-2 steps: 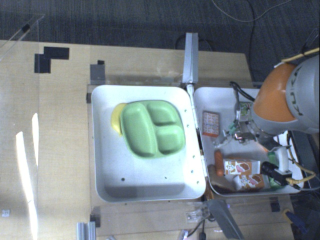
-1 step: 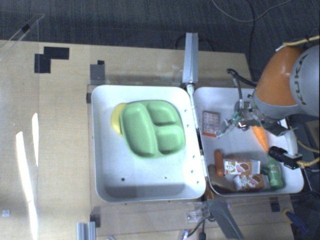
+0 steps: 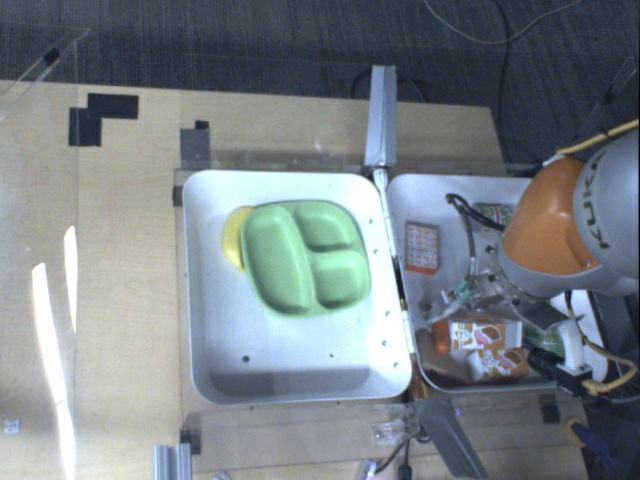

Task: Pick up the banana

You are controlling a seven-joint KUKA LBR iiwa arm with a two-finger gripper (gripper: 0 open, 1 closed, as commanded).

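The banana is lying in the left bin, mostly tucked beneath a green divided tray, while the arm is hovering over the cluttered right bin.

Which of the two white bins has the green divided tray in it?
The left bin. The green tray lies in it; the right bin holds small packages, with the arm over it.

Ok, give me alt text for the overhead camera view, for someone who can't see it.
A grey robot arm with an orange band reaches from the right over the right bin, which holds a small red card and a brown packet. In the left bin, a green divided tray lies over a banana, leaving just a yellow edge showing.
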